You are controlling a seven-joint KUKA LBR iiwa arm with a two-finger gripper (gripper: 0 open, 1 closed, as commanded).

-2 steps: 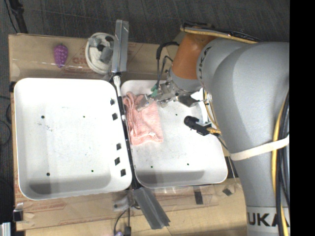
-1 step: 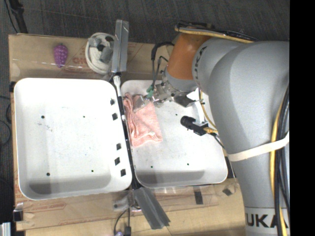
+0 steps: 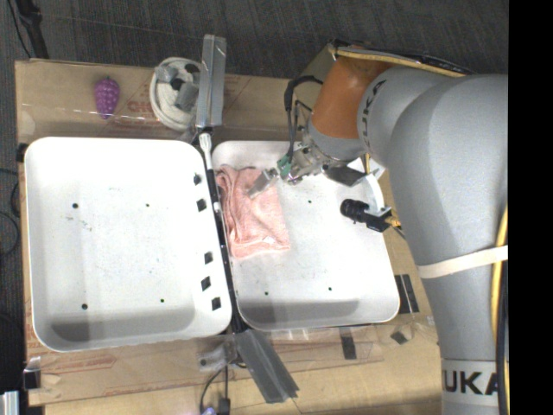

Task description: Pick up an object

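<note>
Gripper over upper end of pink cloth, which lies crumpled in right-hand bin against its left wall. Claw wide or narrow: can't tell from this angle.

Two bins sit side by side on the surface, the left bin and the right bin meeting along their inner walls. A cloth lies in the right bin against its left wall, toward the far end. The arm reaches in from the right, its wrist end over that bin's far part, by the cloth's far right corner. Behind the left bin, a small toy lies left of a coil; a post stands just right of the coil.
</note>
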